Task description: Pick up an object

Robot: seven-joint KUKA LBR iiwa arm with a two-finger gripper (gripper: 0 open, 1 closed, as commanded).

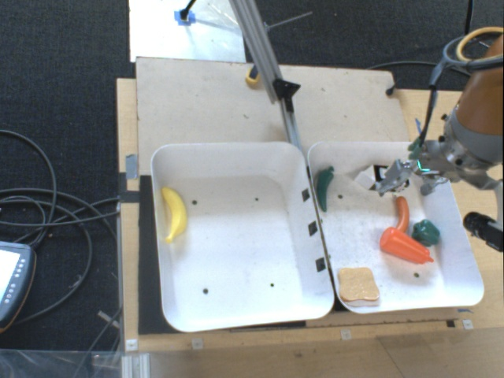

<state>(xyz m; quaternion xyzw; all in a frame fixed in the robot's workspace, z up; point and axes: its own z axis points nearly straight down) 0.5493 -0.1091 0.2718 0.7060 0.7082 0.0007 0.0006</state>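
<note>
Nothing has yet been lifted. Whether the grey metal pincer (398, 176) is apart or together cannot be told; the slim orange sausage-shaped toy (402, 213) lies just below it, ungrasped.

Two shallow white bins side by side: left bin (236, 160), right bin (465, 278).

In the left bin, one thing: one yellow banana (174, 213) near the left wall.

In the right bin, five things: one dark green pepper (324, 183) at the left wall, one orange sausage (402, 213) right of centre, one orange carrot (405, 246) just nearer than it, one small teal piece (426, 231) right of the sausage, one slice of toast (358, 285) at the near edge.
</note>
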